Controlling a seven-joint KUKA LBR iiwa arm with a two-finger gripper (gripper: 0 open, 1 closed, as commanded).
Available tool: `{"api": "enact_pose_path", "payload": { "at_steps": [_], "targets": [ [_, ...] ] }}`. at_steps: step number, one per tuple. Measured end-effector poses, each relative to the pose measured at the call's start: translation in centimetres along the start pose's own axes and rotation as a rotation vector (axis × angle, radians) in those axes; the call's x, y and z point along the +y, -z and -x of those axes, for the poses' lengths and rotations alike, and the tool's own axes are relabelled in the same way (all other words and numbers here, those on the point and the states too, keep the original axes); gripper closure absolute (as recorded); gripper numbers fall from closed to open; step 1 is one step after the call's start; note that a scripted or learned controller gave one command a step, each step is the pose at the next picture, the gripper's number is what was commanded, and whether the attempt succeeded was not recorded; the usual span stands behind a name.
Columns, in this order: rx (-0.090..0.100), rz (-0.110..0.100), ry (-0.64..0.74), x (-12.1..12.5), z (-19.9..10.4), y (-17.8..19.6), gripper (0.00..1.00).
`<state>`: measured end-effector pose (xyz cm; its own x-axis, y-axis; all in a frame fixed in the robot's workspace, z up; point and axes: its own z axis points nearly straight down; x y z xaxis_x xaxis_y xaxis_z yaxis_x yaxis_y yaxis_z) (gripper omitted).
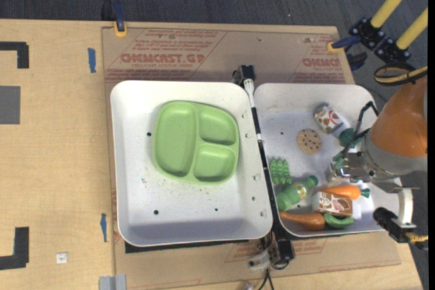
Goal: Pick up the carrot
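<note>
Carrot (304, 219): lay at right bin's (285, 102) front wall; judged light, stiff, smooth.
Hold: best taken mid-body.
Gripper (346, 170): open or closed could not be told.

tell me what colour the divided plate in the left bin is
Light green divided plastic plate, clearest in the camera view.

Right bin (285, 95): far-left floor open; near edge crowded; carrot (304, 219) against the near wall, carton (334, 203) touching its right end, green bottle (293, 195) just behind; arm (401, 136) overhangs the right side; cookie (309, 141) and can (329, 119) mid-floor.
</note>
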<state>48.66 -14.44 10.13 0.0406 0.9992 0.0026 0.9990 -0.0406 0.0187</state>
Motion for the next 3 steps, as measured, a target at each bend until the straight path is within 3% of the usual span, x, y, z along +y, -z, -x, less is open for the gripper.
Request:
{"api": "enact_pose_path", "payload": {
  "at_steps": [1,2,3],
  "targets": [
    [0.000,0.000,0.000,0.0,0.0,0.0,0.00],
    [-0.001,-0.003,0.262,-0.1,0.6,-1.1,0.00],
    [0.000,0.000,0.265,0.0,0.5,0.1,1.00]
  ]
}}
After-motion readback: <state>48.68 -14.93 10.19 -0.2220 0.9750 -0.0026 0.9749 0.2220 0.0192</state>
